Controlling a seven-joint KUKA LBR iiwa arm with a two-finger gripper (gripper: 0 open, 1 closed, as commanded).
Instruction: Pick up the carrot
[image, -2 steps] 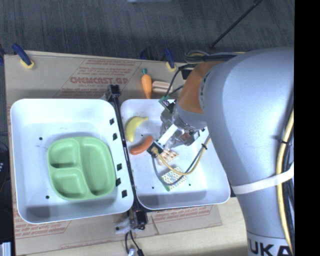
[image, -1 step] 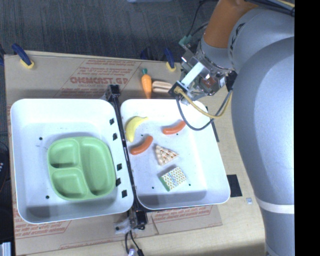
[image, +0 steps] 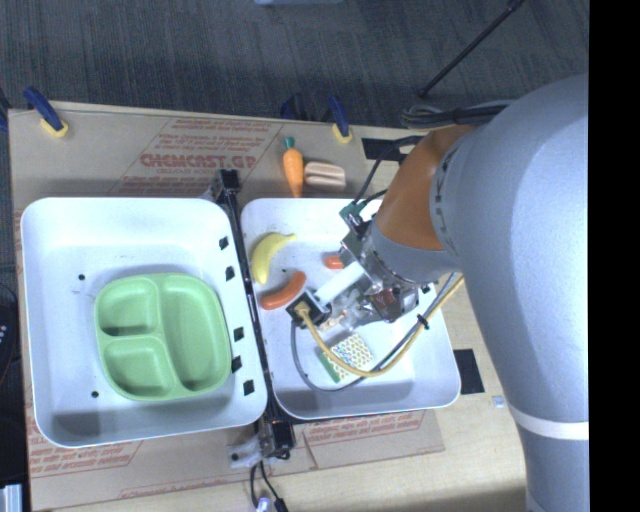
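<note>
Right bin (image: 380, 403) (partly under arm (image: 520, 230))

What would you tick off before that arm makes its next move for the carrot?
1. Carrot in plain sight: ok, it lies on the bench behind the right bin, outside it.
2. Gripper above the carrot: not ok, it hangs over the right bin.
3. Gripper empty: cannot tell.
4. Room around the carrot: cannot tell, a tan block lies close beside it, perhaps touching.
5. Lookalikes told apart: not ok, an orange sausage lies in the right bin beside the banana.
</note>
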